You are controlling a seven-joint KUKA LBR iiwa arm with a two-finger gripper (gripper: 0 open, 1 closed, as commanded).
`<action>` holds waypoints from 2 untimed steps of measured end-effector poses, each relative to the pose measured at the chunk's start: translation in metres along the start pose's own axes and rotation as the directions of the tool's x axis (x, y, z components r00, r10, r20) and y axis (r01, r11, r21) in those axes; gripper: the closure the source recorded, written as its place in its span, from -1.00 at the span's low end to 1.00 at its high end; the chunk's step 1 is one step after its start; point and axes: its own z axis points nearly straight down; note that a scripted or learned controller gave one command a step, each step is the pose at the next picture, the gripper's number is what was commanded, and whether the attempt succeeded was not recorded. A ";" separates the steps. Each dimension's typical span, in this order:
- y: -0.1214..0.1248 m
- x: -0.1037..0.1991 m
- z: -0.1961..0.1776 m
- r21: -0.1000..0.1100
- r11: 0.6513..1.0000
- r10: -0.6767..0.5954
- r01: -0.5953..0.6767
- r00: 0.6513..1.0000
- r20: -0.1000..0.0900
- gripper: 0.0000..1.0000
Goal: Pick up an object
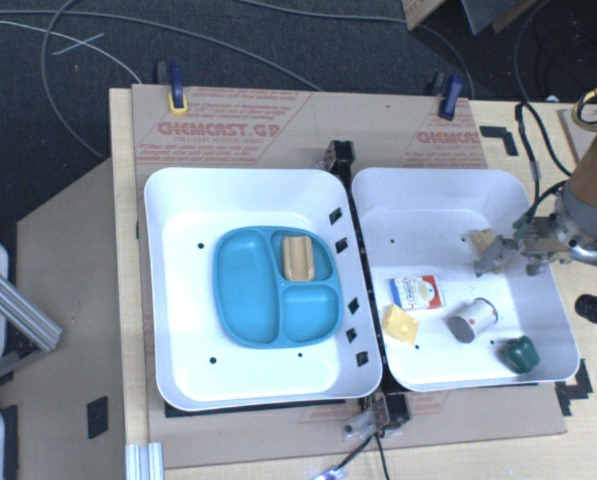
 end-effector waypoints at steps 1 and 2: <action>0.002 -0.001 -0.015 -0.008 1.000 -0.001 0.001 1.000 0.003 1.00; 0.001 -0.004 -0.080 -0.014 1.000 0.000 0.000 1.000 0.007 1.00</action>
